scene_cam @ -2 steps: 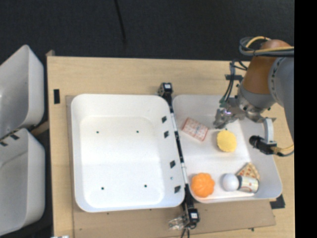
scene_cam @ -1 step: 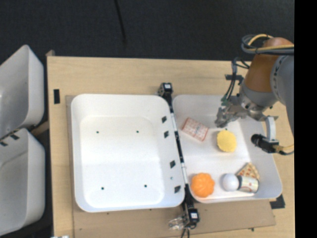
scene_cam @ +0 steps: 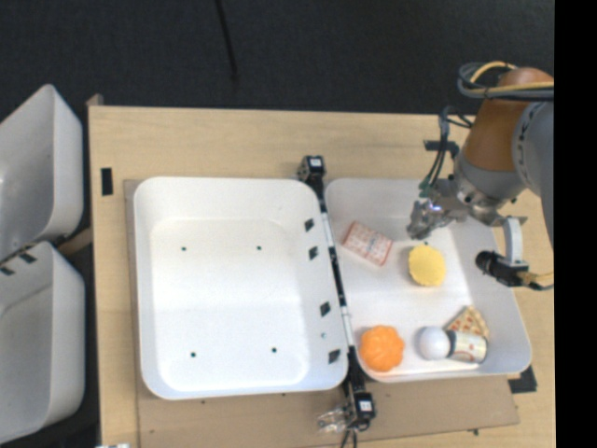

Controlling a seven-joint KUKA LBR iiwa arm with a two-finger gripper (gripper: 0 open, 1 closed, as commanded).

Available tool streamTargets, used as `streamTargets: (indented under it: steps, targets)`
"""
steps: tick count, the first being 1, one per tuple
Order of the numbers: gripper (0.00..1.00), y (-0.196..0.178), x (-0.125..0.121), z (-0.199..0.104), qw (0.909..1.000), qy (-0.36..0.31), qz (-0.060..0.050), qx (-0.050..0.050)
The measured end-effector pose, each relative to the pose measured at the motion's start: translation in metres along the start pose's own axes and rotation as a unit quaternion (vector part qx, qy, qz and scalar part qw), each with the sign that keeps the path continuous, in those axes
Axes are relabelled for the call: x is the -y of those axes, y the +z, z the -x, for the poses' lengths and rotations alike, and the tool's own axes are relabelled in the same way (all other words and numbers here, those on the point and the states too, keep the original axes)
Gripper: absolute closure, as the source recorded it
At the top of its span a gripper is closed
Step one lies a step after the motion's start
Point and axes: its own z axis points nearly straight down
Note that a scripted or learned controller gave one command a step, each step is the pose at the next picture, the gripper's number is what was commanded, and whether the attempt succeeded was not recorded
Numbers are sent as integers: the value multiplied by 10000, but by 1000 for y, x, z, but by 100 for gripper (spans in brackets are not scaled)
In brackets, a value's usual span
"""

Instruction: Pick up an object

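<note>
The right bin holds a yellow round object, a small pink patterned packet, an orange ball, a white ball and a patterned cup lying on its side. My gripper hangs over the right bin's upper part, just above the yellow object and right of the packet. Nothing shows between its fingers.
The left bin lies beside the right one, with a black-clipped divider between them. White casings stand off the bench's left edge. A black cable bracket hangs off the arm over the right bin's right rim.
</note>
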Motion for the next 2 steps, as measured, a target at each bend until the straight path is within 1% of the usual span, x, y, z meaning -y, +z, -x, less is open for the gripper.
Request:
streamTargets:
  steps: [2]
  targets:
    - [100,-16,-1,2,10000,10,-7,-2]
